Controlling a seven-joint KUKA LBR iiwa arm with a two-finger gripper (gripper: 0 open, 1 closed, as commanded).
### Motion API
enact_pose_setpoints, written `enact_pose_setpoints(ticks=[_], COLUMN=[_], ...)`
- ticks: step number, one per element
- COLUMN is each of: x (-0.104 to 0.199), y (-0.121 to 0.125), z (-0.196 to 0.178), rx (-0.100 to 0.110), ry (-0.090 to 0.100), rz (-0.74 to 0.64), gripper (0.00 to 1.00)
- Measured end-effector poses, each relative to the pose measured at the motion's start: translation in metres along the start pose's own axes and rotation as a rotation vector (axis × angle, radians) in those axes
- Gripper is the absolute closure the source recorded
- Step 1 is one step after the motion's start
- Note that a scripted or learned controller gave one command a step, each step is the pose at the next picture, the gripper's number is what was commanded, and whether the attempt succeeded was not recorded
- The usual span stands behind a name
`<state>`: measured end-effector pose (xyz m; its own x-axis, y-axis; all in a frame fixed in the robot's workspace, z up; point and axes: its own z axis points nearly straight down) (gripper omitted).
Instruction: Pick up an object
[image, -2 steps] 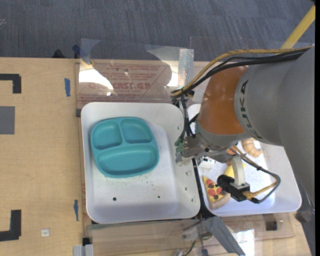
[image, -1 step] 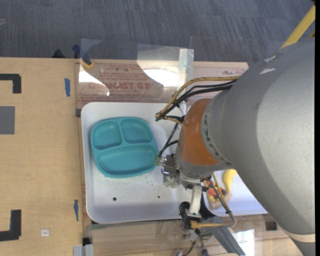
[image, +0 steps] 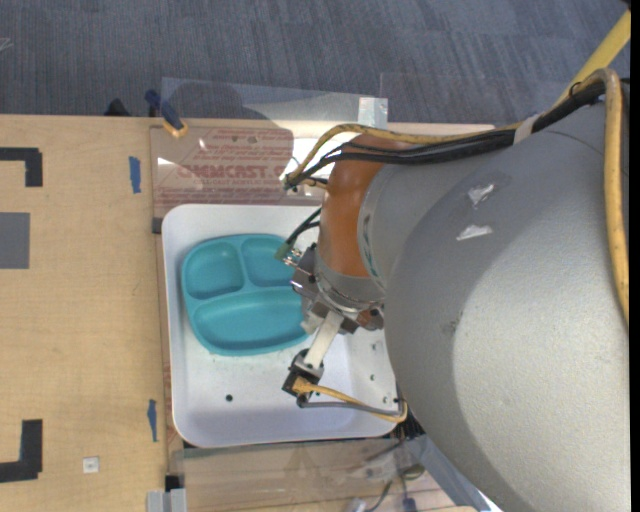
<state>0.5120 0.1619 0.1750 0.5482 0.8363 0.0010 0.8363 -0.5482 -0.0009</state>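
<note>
The teal plastic plate with three moulded compartments (image: 240, 300) lies flat on the floor of the shallow white bin (image: 250, 405). It sits toward the bin's left wall and far-left corner as the camera sees them, with its two smaller compartments on the far side and the one long compartment on the near side. A strip of bare white floor runs between the plate and the bin's near wall, with a small dark speck (image: 228, 398) on it.

The end effector (image: 325, 300) is at the plate's right edge, just over or against its rim; I cannot tell which. It is tucked beneath the wrist, so whether it is apart or together cannot be told, and nothing is seen clamped in it.

Above it is the orange band (image: 345, 220), then the grey arm (image: 500, 300), which covers the bin's right side.

A clear plastic sheet with reddish lettering (image: 220, 165) lies past the bin's far wall. The pale brown worktop (image: 80, 330) stretches to the left, with black tape marks (image: 25, 165) and short blue tape strips (image: 134, 175) on it. Grey carpet (image: 300, 50) lies beyond the worktop's far edge.
</note>
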Motion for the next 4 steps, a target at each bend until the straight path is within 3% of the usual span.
enact_pose_setpoints(ticks=[1, 2, 3, 4], x=[0.027, 0.021, 0.035, 0.035], y=[-0.023, -0.054, -0.062, -0.062], z=[-0.014, -0.005, -0.007, -0.125], rx=[0.0, 0.0, -0.001, -0.002], ry=[-0.001, -0.001, -0.001, 0.002], rz=[0.519, 0.773, 0.79, 0.544], gripper=[1.0, 1.0, 1.0, 1.0])
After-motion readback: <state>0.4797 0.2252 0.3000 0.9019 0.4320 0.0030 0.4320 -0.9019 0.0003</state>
